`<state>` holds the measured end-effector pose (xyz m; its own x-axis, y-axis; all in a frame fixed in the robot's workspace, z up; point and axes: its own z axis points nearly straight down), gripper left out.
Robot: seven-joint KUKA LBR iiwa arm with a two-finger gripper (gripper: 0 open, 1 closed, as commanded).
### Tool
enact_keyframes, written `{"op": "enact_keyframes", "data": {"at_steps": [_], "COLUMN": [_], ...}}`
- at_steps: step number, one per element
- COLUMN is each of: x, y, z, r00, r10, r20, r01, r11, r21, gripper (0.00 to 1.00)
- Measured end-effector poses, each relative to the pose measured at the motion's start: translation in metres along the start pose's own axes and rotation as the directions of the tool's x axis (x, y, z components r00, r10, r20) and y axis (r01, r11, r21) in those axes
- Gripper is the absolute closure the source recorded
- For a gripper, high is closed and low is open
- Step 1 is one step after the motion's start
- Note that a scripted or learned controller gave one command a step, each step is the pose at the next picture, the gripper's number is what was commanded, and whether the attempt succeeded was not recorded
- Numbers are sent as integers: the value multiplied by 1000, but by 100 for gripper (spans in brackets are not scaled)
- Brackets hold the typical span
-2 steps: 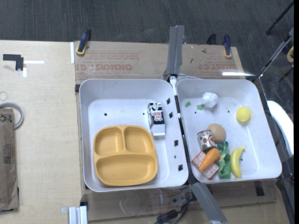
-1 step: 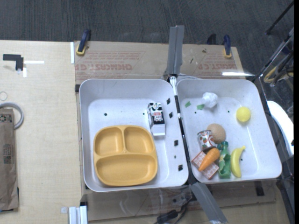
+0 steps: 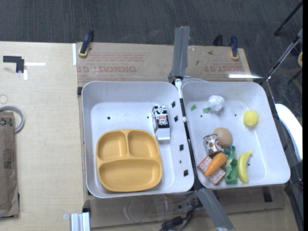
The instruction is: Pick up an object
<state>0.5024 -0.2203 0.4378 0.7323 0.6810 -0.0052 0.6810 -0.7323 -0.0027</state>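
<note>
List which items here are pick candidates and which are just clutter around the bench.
Pick candidates, in the bins:
yellow divided plate
small carton
crumpled white wad
lemon
brown ball
carrot
banana
green toy

Just lying about:
brown paper bag
blue clamps
cardboard sheet

view: one fixed camera above the bench [image 3: 38, 129], looking down at a slant | framing: both bins whole, left bin [image 3: 91, 143] and right bin [image 3: 269, 129] touching at mid-frame | range: far enough to take in bench left of the bins and dark floor [image 3: 144, 8] beyond them
</note>
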Motion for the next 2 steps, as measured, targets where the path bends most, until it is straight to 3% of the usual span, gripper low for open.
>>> {"op": "enact_keyframes", "data": {"at_steps": [1, 2], "x": [58, 124], "y": [12, -2], "z": [125, 180], "r00": [998, 981], "r10": [-68, -193], "r20": [-1, 0], "r01": [68, 193], "r11": [998, 981], "r21": [1, 1], "gripper": [100, 100]}}
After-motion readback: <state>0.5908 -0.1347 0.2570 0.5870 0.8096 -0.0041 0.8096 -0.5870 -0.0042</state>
